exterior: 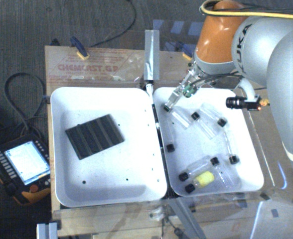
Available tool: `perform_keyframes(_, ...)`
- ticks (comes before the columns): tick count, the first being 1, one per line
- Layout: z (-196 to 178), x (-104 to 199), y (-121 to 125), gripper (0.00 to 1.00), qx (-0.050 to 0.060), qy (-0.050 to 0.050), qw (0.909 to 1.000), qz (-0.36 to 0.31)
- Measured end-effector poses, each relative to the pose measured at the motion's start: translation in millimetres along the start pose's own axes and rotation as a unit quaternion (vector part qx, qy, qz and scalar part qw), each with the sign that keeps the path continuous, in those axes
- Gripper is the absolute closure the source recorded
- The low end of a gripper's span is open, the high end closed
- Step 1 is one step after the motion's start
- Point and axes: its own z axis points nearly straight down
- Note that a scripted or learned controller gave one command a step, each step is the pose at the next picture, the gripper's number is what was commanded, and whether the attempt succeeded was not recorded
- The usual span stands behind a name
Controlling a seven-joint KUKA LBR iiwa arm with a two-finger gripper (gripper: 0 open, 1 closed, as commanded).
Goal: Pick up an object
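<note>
Jaws (170,103) hover near right bin's (251,180) back-left edge.

Both bins are plain white, the left bin (62,133) and the right bin (246,153) alike. A black ribbed mat (94,136) with lengthwise ridges lies in the left one. The right one holds clear plastic pieces (209,121) with small black caps and a yellow lump (204,178). The arm (256,39) is grey with an orange band (219,39). The worktop (96,66) is pale brown with faded red lettering.
</note>
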Motion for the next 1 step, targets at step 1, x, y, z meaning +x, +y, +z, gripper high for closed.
perform_keyframes(1, -58.7, -35.4, -29.6, 1.00, 0.001, -0.001, 0.9983, 0.059)
